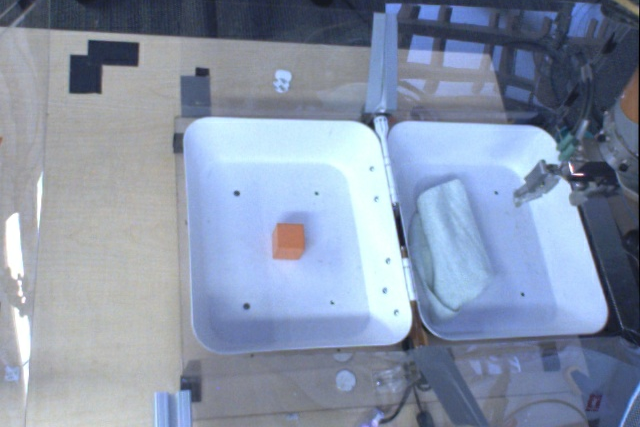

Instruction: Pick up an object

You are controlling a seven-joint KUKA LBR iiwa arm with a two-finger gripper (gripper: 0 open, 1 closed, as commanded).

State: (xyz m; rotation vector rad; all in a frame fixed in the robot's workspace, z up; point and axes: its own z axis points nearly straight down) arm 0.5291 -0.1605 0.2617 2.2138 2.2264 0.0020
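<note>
An orange cube (289, 241) lies near the middle of the left white bin (215, 295). A folded pale cloth (453, 243) rests in the left half of the right white bin (560, 315). My gripper (556, 189) hangs over the right bin's upper right part, close to its right rim, to the right of the cloth and apart from it. It is open, its two fingers spread with nothing between them. One grey finger (533, 183) points left and down toward the bin floor.
A metal divider (378, 65) and a clear-walled frame (480, 45) stand behind the right bin. Cables (560, 65) hang beside the arm at the upper right. Black tape marks (100, 63) lie on the wooden bench at the left.
</note>
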